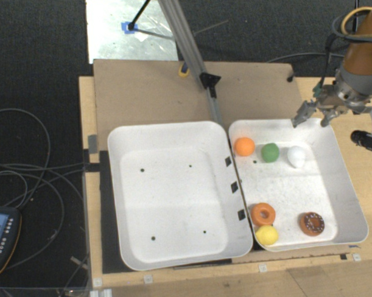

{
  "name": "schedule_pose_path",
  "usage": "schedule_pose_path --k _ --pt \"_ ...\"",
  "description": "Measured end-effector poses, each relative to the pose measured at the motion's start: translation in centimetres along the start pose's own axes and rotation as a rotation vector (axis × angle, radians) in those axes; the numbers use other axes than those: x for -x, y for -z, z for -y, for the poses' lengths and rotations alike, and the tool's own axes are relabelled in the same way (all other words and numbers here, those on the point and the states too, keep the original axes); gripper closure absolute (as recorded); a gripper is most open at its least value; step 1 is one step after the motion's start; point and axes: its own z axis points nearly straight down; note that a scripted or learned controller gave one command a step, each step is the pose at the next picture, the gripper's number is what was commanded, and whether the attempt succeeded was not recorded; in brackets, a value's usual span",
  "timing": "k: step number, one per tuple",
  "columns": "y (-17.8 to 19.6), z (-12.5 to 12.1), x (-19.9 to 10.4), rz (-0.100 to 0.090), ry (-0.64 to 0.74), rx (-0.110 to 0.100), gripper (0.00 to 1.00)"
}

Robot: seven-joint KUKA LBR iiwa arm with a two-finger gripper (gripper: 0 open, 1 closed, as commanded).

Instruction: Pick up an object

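Observation:
The right bin [340, 170] holds several small objects. An orange ball [244, 146], a green ball [270, 152] and a white ball [296, 157] lie in a row along its far side. Near its front edge sit an orange ring [262, 213], a yellow ball [267, 235] and a brown sprinkled doughnut [311, 223]. My gripper [312, 116] hangs above the bin's far right corner, up and to the right of the white ball. Its two fingers stand apart with nothing between them.
The left bin [123, 177] lies beside the right one, joined by black clips [234, 186]. A slanted metal pole [188, 41] crosses the far bench. Cables and a tablet [3, 236] lie on the floor at left.

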Motion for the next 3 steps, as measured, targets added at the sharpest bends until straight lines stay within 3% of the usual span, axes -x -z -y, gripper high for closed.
schedule_pose_path --k 2,3 --pt "-9.3 0.4 0.5 -0.009 0.002 -0.010 0.00" --pt "-8.0 0.3 0.5 -0.006 0.006 -0.004 1.00"
